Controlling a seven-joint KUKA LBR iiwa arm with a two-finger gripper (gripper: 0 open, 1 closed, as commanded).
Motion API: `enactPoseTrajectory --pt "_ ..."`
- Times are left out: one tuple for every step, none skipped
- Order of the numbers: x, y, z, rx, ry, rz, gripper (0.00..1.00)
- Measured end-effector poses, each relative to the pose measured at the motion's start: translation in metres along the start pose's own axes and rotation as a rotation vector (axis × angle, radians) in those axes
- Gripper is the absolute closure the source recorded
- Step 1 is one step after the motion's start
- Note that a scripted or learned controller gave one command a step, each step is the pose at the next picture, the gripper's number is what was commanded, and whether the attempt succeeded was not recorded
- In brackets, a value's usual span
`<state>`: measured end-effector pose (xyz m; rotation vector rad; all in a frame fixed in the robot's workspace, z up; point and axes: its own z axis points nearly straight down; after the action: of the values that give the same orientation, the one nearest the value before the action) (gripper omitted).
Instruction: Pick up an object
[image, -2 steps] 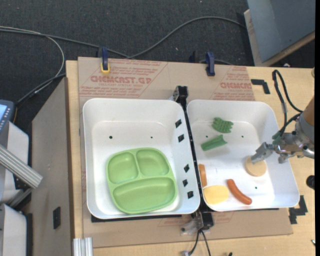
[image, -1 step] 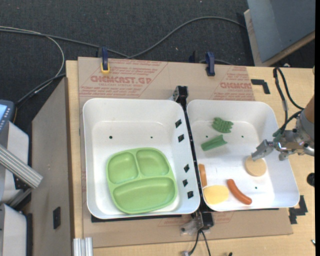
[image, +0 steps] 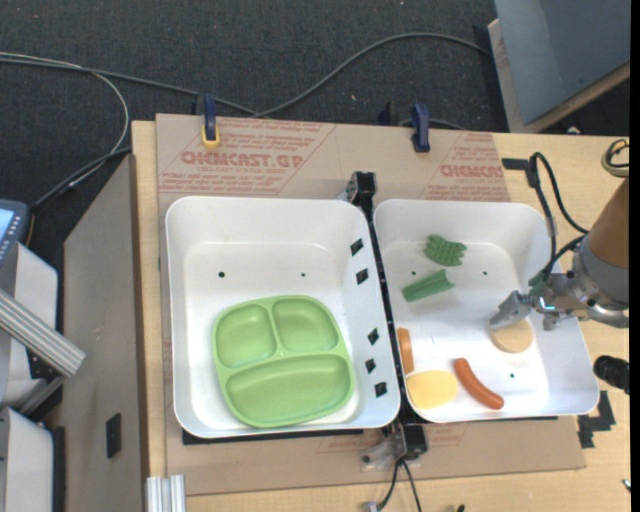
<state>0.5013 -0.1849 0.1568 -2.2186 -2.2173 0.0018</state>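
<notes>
The right bin (image: 462, 325) holds several toy foods. A tan round disc (image: 515, 341) lies near its right wall. My gripper (image: 512, 312) reaches in from the right and hangs at the disc's upper edge, partly covering it. Nothing visibly hangs from the gripper. A red sausage (image: 479, 384) and a yellow piece (image: 432, 387) rest at the front. An orange stick (image: 405, 352) lies along the left wall. A green pod (image: 427, 287) and a leafy green piece (image: 446, 250) sit toward the back.
The left bin (image: 190, 300) holds a green divided plate (image: 283, 358) at its front. A black divider strip (image: 370, 290) runs between the bins. Cables (image: 545, 195) trail over the right bin's back right corner.
</notes>
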Motion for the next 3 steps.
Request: enactPoseTrajectory --pt "0.001 -0.009 0.058 0.001 0.001 0.0 0.0" --pt "0.0 -0.007 0.068 -0.01 -0.006 0.001 0.0" --pt "-0.002 -0.004 0.055 -0.022 -0.012 0.002 1.0"
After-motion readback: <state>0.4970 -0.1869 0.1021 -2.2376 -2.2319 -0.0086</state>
